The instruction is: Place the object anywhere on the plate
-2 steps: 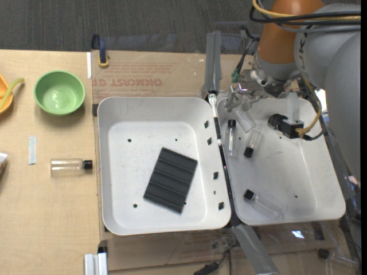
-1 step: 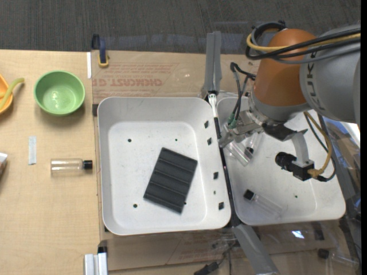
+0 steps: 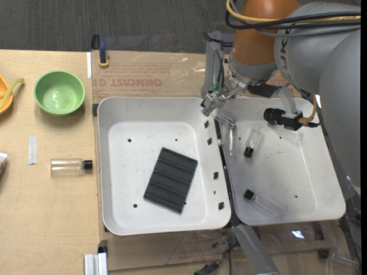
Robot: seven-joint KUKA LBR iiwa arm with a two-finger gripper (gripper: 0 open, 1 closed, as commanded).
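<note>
The gripper (image 3: 217,109) hung at the upper middle of the frame, over the wall between the two white bins (image 3: 109,153). A dark ridged plate (image 3: 170,180) lay tilted in the left bin. Two clear bottles (image 3: 251,142) with black caps lay in the right bin (image 3: 321,199).

- A green bowl (image 3: 59,93) is seen near the worktop's (image 3: 51,211) far left corner.
- A clear bottle with a black cap (image 3: 71,165) is laid on its side nearer the front.
- A small pale strip (image 3: 32,150) is set beside it.
</note>
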